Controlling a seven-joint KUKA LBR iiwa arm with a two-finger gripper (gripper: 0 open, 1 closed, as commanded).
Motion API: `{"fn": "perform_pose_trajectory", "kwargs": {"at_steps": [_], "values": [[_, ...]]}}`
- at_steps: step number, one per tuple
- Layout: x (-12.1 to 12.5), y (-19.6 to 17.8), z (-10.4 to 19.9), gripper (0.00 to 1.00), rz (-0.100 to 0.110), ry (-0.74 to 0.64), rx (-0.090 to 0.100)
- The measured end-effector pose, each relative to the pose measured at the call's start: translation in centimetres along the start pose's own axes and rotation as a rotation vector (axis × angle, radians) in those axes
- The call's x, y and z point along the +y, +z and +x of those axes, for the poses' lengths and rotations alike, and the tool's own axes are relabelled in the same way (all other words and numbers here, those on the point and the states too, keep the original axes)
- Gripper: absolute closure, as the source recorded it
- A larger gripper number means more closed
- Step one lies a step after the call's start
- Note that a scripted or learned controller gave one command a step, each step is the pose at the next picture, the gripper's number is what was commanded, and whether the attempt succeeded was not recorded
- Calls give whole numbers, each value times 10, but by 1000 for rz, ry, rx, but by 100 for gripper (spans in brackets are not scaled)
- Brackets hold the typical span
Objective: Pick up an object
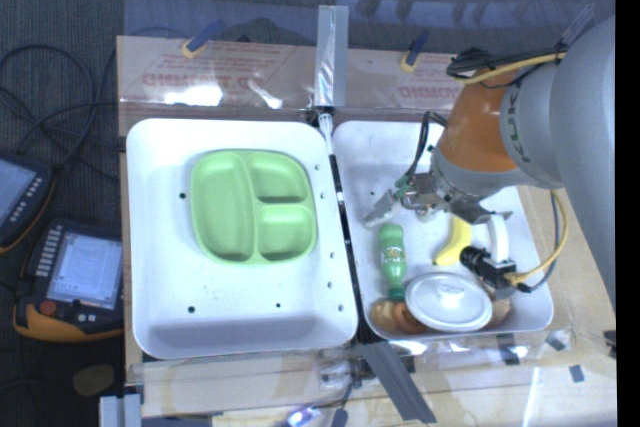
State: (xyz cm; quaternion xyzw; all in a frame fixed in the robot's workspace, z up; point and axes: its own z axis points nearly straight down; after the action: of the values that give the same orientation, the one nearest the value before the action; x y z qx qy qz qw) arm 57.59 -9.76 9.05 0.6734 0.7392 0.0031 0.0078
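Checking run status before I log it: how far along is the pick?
Done: the arm has reached into the right bin, and the gripper sits low above the green bottle. In hand: nothing visible between its fingers. Left: grasp and lift. The bottle, banana and white lid lie in that bin; the green tray lies in the left bin.

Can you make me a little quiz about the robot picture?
1. True or false: the green plate lies in the left bin.
2. What lies just left of the white bowl? A) a spoon B) the green bottle C) a sock
3. Fill in: the banana in the right bin is ____ in colour.

Key: 1 true; 2 B; 3 yellow.
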Motion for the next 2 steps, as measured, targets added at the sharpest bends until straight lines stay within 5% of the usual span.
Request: {"fn": "perform_pose_trajectory", "kwargs": {"at_steps": [1,2], "values": [[35,-93,12,0,16,58,5],[-32,-5,-27,0,18,166,6]]}}
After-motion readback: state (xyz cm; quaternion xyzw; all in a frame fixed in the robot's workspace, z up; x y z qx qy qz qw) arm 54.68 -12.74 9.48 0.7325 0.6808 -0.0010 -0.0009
